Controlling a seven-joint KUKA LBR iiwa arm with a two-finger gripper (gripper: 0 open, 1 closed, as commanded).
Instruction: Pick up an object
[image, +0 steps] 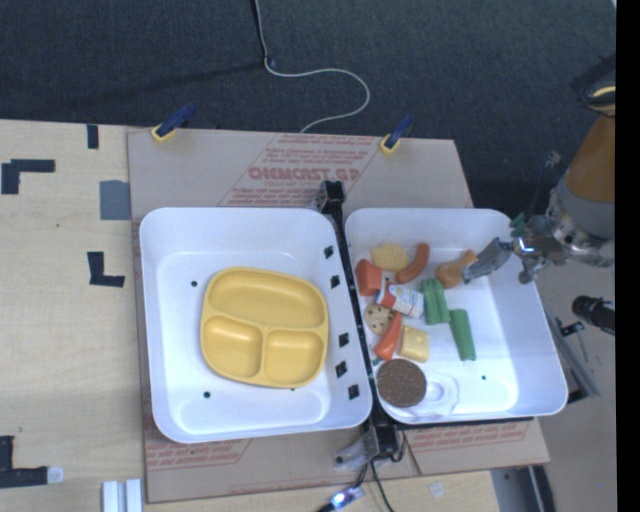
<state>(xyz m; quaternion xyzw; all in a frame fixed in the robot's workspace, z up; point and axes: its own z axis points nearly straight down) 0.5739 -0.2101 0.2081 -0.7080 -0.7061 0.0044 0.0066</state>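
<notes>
Two shallow white plastic bins sit side by side on a brown cardboard sheet (300, 170) on the wooden tabletop (60, 300). The left bin (165, 400) holds a yellow plastic plate with three sections (265, 326), lying flat near the middle.

The right bin (530, 390) holds a pile of small toy foods, mostly on its left half. There is a yellow corn piece (389, 257), a red sausage (413, 262), an orange carrot piece (369, 277), two green sticks (448, 318) lying next to each other, a small round cookie (377, 319), a yellow cheese block (414, 345) and a brown round patty (401, 382) near the front edge. An orange-brown bread-like lump (455, 269) lies near the back of the bin, just beside the hand.

The grey robot arm (590, 190) comes in from the right. Its dark hand (488, 260) reaches over the right bin's back part, close to the orange-brown lump. It is too small and dark to tell how the hand stands or whether it grips anything.
</notes>
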